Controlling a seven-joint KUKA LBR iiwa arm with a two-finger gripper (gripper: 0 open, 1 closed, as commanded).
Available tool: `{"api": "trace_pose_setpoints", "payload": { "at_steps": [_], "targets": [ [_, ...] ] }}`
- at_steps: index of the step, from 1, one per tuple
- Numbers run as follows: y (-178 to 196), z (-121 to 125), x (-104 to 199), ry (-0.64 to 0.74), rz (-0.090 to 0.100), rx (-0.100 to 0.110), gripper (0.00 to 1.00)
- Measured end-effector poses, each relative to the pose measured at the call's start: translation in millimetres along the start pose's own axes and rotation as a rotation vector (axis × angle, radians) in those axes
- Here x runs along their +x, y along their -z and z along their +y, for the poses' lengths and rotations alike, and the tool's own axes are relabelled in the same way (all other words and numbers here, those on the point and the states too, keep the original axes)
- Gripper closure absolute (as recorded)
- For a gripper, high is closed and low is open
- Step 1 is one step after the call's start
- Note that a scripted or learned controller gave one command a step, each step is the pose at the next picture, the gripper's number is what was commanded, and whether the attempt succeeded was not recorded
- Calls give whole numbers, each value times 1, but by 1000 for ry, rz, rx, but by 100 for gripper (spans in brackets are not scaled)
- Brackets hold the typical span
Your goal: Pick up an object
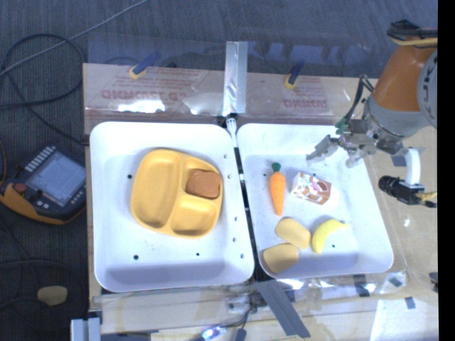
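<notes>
Fingers (334, 152) open; 1 carrot (277, 192), 1 banana (325, 234).

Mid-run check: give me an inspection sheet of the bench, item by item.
Surface: two white bins side by side, left bin and right bin, on a bench.
Job's things: in the right bin a carrot, a snack pack, a banana and two potatoes.
Clutter: yellow tray in the left bin with a brown patty in one compartment.
End effector: fingers open, over the right bin's far right corner, holding nothing.
Cables: black leads on the floor at left.
Surroundings: pendant on grey carpet at left.
</notes>
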State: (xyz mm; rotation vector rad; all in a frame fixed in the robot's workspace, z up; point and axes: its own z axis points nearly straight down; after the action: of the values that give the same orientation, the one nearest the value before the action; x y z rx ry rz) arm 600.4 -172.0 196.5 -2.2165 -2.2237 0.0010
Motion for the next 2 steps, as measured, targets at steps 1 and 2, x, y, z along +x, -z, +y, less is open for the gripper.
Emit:
{"api": "trace_pose_setpoints", "payload": {
  "at_steps": [1,2],
  "targets": [
    [-78,-11,-13,4,-10,-42,0],
    [-87,-3,-14,27,-6,-45,0]
  ]
}}
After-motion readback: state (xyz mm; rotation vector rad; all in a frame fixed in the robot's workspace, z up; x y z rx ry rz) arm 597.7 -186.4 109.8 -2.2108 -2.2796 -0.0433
